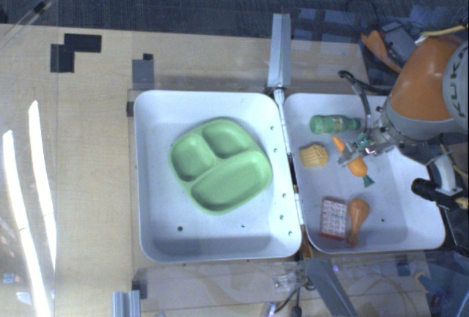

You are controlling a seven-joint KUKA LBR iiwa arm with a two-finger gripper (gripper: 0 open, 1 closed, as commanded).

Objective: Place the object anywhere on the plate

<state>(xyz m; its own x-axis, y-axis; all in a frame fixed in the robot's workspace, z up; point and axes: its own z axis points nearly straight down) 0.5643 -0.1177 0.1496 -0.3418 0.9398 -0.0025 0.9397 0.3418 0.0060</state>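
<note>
A green three-compartment plate (pixel 221 165) lies in the middle of the left bin (pixel 157 235). The right bin (pixel 421 235) holds several toy foods. An orange carrot (pixel 357 167) with a green tip lies near that bin's centre. My gripper (pixel 364 145) hangs directly over the carrot's upper half and hides part of it. From here I cannot see whether it touches the carrot. The arm's orange band (pixel 425 81) sits above the bin's right side.
Around the carrot in the right bin are a green bottle (pixel 333 123) at the back, a yellow corn piece (pixel 314 155) to the left, and a red box (pixel 334 218) and a tan drumstick (pixel 357 216) in front. A metal divider (pixel 279 52) separates the bins.
</note>
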